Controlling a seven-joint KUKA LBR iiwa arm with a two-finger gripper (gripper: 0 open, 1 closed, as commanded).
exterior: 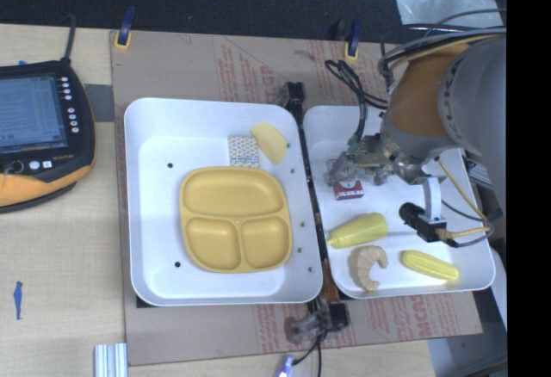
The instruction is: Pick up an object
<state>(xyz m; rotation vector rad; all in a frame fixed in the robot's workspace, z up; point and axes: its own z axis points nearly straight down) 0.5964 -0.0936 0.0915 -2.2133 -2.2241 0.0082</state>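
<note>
Now the gripper (pixel 349 167) hangs low in the right bin (pixel 482 276), just above a small red-and-white packet (pixel 349 189); whether it is gripping or released I cannot tell. Beyond the packet lie a yellow corn cob (pixel 357 230), a croissant (pixel 368 266) and another cob (pixel 430 264). To do this well, I'd centre squarely over the packet, descend fully, then clamp before lifting.

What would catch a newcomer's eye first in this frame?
Probably the big yellow three-compartment plate in the left bin. Next, the grey and orange arm over the right bin, its gripper low by a small red item. At far left lies the orange-edged control tablet.
</note>
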